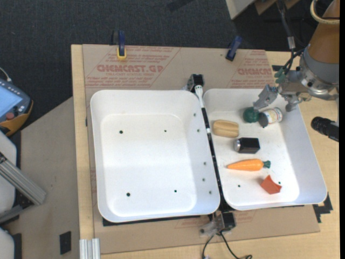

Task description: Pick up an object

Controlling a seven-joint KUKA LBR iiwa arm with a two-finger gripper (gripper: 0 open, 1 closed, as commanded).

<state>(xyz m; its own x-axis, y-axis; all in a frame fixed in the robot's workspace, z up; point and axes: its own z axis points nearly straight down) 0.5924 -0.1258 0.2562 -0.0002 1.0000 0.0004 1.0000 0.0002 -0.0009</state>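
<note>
- From above the bench, two shallow white bins sit side by side on a brown board: the left bin (145,161) and the right bin (302,161), their inner rims touching along a dark seam.
- The arm (323,47) comes in from the right, its orange band above a grey wrist, and leans over the far end of the right bin.
- The gripper (268,102) hangs at that far end, just above a small cluster of things; I cannot tell from here how it is set or whether it grips anything.
- Right under it lie a dark green rounded object (250,114) and a small pale bottle (272,115) with a dark cap, lying on its side; the two are touching or nearly so.
- Nearer the seam, a tan bread-like block (225,128) lies close against the bin's left wall.
- Just below it and a little to the right sits a small black box (247,144).
- Below that lies an orange carrot (247,165), stretched sideways with its green end pointing right.
- Nearest the bin's front right corner is a small red-orange block (271,185), apart from the carrot.
- Two blue clamps (121,43) grip the board's far edge.
</note>
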